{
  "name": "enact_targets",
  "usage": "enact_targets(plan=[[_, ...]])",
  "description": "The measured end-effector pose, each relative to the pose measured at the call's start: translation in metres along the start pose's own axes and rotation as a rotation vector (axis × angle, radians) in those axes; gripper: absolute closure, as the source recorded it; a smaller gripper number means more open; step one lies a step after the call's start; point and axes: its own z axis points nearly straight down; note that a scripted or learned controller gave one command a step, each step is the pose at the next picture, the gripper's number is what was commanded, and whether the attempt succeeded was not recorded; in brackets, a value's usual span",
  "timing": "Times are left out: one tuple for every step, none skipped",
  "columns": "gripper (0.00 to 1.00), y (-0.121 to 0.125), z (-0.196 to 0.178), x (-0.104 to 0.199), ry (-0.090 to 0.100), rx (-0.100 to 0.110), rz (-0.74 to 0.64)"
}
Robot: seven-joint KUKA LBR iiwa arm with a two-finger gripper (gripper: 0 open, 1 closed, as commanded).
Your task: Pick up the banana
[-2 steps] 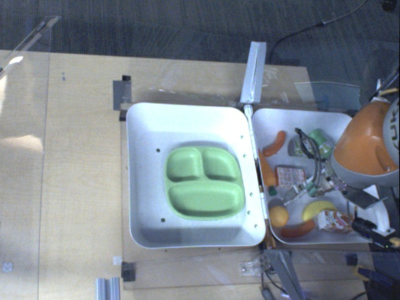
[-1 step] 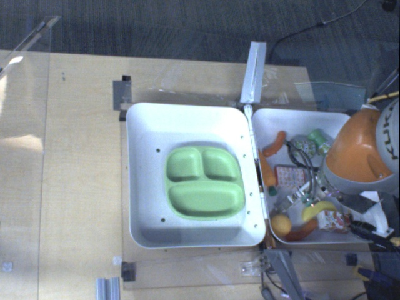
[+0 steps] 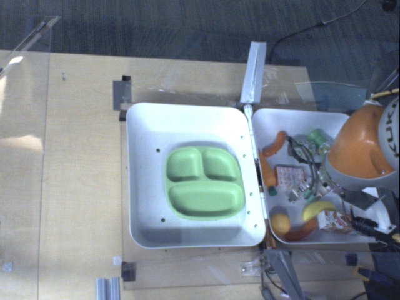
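Overhead slanted view of a pale wooden desk (image 3: pixel 69 186) standing on dark grey carpeted floor (image 3: pixel 156 11). Two shallow white plastic bins sit side by side on the desk, touching along a shared edge below an upright grey metal bar (image 3: pixel 253 74). The left white bin (image 3: pixel 144 136) holds a light green three-compartment tray (image 3: pixel 205 181) near its middle. The right white bin (image 3: pixel 275 120) holds mixed clutter: the small yellow curved banana (image 3: pixel 317 209) lies near its lower edge, beside a red-and-orange rounded fruit (image 3: pixel 289 225) and a printed packet (image 3: pixel 289 179); an orange carrot-shaped item (image 3: pixel 269 172) lies along the bin's left wall. The grey arm with its orange band (image 3: pixel 357 149) reaches over the right bin. The hand (image 3: pixel 310 183) hangs above the clutter, just above the banana; whether it is open or closed cannot be told.
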Motion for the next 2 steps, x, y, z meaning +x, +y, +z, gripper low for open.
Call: enact_targets(plan=[[1.0,0.0524,-0.1055,-0.0579,0.014,0.02,0.169],[0.0,0.0524,-0.1052,-0.0578,0.014,0.021,0.169]])
